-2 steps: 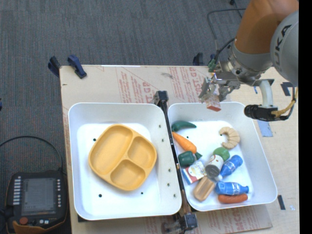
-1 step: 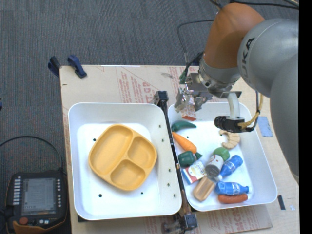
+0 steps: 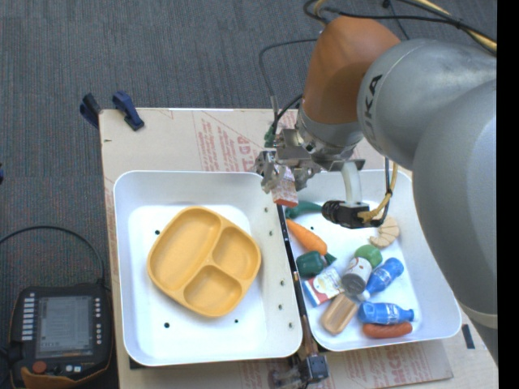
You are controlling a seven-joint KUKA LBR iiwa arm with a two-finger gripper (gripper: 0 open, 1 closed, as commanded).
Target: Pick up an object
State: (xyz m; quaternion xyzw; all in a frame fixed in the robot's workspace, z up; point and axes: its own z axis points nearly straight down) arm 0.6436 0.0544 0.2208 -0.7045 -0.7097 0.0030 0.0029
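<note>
My gripper (image 3: 283, 181) hangs over the divide between the two bins, near their far end. A small red and white packet (image 3: 284, 194) sits between its fingertips, lifted above the bin rims, and the fingers are shut on it. Just below and to the right, in the right bin (image 3: 442, 298), lie a dark green piece (image 3: 306, 209) and an orange carrot (image 3: 307, 236). The arm's grey and orange body covers the far right part of that bin.
The right bin also holds a green pepper (image 3: 310, 262), a red and white carton (image 3: 324, 286), a can (image 3: 354, 275), two blue bottles (image 3: 383, 275) (image 3: 386, 312), a red sausage (image 3: 387, 329) and a tan bread piece (image 3: 339, 314). A yellow divided plate (image 3: 204, 259) lies in the left bin (image 3: 130, 217).
</note>
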